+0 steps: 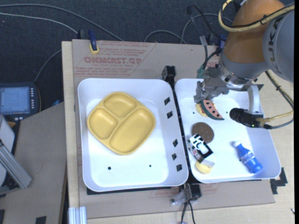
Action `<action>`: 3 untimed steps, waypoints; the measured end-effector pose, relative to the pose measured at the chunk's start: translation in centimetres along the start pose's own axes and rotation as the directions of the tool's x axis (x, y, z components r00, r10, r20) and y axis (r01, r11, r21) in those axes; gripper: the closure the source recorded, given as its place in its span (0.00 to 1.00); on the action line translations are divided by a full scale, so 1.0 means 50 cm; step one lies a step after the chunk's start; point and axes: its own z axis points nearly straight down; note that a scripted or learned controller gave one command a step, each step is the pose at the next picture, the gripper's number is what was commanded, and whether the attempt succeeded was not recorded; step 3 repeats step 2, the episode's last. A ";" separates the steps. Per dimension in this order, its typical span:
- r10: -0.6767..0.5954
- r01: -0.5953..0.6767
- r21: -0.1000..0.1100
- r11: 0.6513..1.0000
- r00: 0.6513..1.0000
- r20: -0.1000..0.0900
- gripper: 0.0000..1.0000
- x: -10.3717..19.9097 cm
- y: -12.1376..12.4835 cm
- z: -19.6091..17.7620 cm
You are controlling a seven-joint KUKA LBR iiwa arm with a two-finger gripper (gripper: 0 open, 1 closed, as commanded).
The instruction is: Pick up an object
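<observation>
My gripper (203, 98) hangs over the back of the right bin (266, 146), just above a watermelon slice toy (211, 110) with a red face and dark seeds. The slice lies right under the fingertips, touching or nearly so. A brown round disc (203, 131) sits in front of it. A black-and-white patterned block (199, 146) lies near the bin's left wall, with a pale yellow piece (204, 166) in front of it. A blue bottle (247, 157) rests at the front right.
The left bin (93, 171) holds a yellow divided plate (121, 122). A row of black clips (174, 125) runs along the divider between the bins. Cables trail across the dark floor behind the bench.
</observation>
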 end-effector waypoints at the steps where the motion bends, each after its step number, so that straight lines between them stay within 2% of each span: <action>1: 0.000 0.000 0.000 1.000 1.000 0.000 1.00 0.083 -0.020 0.014; 2: -0.001 0.001 0.001 1.000 1.000 -0.001 1.00 0.188 -0.041 0.049; 3: -0.001 0.001 0.001 1.000 1.000 -0.001 1.00 0.188 -0.041 0.049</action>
